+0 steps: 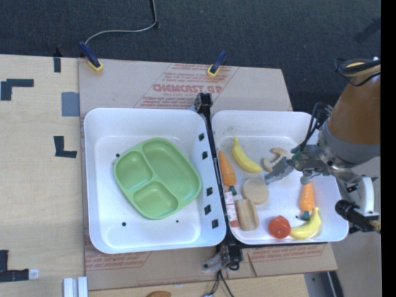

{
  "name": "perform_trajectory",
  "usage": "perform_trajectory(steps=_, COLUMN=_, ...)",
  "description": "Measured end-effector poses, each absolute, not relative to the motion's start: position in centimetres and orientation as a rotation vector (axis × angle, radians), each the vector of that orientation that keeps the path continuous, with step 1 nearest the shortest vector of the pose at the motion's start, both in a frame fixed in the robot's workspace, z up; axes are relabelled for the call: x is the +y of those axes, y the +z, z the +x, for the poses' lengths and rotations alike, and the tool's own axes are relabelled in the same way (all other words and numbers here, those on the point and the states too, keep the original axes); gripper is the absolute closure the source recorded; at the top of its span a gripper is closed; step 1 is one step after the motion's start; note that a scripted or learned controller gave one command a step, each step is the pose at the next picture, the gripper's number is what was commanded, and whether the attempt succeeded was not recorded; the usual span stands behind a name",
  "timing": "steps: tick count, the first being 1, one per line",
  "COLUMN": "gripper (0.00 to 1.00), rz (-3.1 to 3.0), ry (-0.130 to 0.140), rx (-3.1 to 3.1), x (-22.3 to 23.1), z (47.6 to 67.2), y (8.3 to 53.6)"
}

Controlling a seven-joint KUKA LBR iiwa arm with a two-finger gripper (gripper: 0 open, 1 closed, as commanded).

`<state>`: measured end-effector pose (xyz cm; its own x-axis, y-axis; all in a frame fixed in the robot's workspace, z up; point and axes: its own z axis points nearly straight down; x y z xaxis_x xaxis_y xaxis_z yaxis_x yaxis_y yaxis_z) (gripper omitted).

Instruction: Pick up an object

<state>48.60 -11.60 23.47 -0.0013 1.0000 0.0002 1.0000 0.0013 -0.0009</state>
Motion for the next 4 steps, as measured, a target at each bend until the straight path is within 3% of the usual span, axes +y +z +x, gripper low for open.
perform_trajectory(steps=1, gripper=0.0, rz=-2.218, ry=0.001, rx=-2.223, x=-7.5, z=52.9, y=20.8)
perform_trajectory(steps=2, gripper=0.0, rz=-2.216, ry=0.002, rx=-2.223, x=-2.0, z=58.3, y=18.3)
perform_trajectory(steps=3, gripper=0.0, rz=-2.203, ry=-0.03, rx=-2.226, x=-3.7, z=59.8, y=14.8)
perform_trajectory(steps=4, gripper=0.0, rz=-2.22, ry=0.0, rx=-2.223, x=-4.2, z=63.2, y=18.5)
